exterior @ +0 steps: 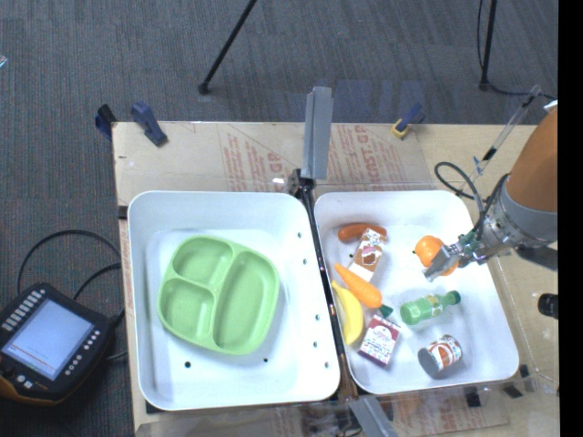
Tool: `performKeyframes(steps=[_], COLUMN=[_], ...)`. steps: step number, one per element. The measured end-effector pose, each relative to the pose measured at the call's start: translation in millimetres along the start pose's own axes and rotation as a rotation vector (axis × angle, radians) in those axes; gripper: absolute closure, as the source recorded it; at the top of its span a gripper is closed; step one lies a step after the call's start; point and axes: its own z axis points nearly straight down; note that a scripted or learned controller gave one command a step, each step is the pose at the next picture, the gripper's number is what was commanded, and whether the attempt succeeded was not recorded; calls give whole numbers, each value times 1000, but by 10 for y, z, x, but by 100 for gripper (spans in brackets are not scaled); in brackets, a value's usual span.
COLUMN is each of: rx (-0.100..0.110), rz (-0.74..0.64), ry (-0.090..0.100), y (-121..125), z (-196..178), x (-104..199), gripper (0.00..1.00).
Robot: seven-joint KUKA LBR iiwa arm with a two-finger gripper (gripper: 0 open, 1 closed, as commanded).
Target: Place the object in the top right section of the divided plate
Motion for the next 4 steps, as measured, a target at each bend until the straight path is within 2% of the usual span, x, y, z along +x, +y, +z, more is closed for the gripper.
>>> performKeyframes(steps=[1,2,3,4], rx=[6,9,5,6], rz=[55,60,40,-116], ry=[3,5,1,1], y=[40,30,-40,510], z=[1082,1000,280,284], x=[696,687,1544,2500], gripper=[100,100,100,100])
